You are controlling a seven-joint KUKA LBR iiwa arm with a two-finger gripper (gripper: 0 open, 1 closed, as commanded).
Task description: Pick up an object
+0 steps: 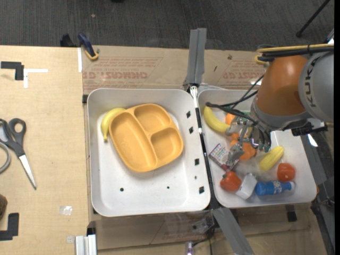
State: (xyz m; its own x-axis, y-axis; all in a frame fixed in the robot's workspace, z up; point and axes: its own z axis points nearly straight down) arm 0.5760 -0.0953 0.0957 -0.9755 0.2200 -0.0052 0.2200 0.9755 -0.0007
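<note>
The arm (289, 86) is reached in over the right bin (303, 195), with the gripper (245, 142) lowered among the clutter near the bin's middle. Whether anything is held cannot be told: the gripper is seen against an orange piece (245, 152) and a small packet (219, 154), and its state is hidden by the tangle of metal and cables. No object is clearly lifted, so the pick is judged to be under way, not done. Candidates are packed closely: a banana (213, 121) at the upper left of the bin, a lemon (271, 158) just right of the gripper, a red ball (286, 171) below that, a red piece (230, 182) at the lower left, a white cup (246, 187) and a blue bottle (273, 188) along the front wall. The step would be done best if one object were singled out and straddled squarely, so that neighbours are not pinched or nudged. The orange piece under the gripper is the likeliest target; a straight vertical lift should be used, and the grasp checked once the clutter is cleared. The left bin (106, 195) holds an orange tray (146, 137) and a second banana (109, 120), well apart from the work.
</note>
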